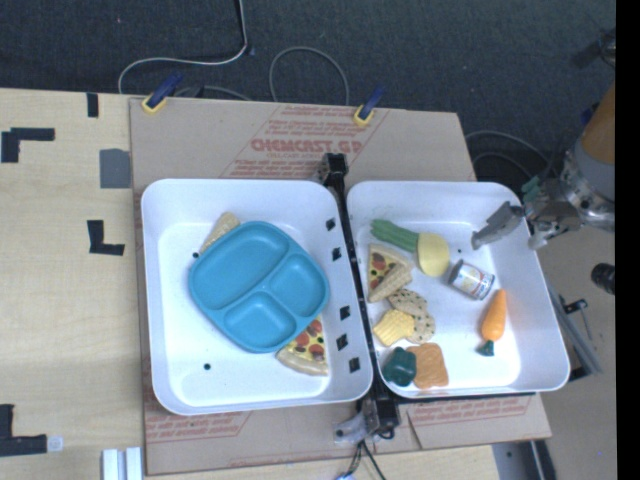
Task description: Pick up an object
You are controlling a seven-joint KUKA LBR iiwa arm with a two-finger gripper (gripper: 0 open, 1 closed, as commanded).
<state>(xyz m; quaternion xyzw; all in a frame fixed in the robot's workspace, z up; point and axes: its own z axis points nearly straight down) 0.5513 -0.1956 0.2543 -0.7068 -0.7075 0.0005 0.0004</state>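
My gripper hangs over the right bin's upper right corner, open, with nothing between its fingers. One grey finger points down-left toward a small silver can lying just below it. An orange carrot lies under the can. Left of the can sit a yellow lemon and a green vegetable. Further left are a pizza slice, a cookie and a yellow corn piece. A green cup and a piece of toast rest at the front.
The left bin holds a blue divided plate, a second pizza slice tucked under its front edge, and a tan wedge behind it. A black divider separates the bins. Cables run behind the bench.
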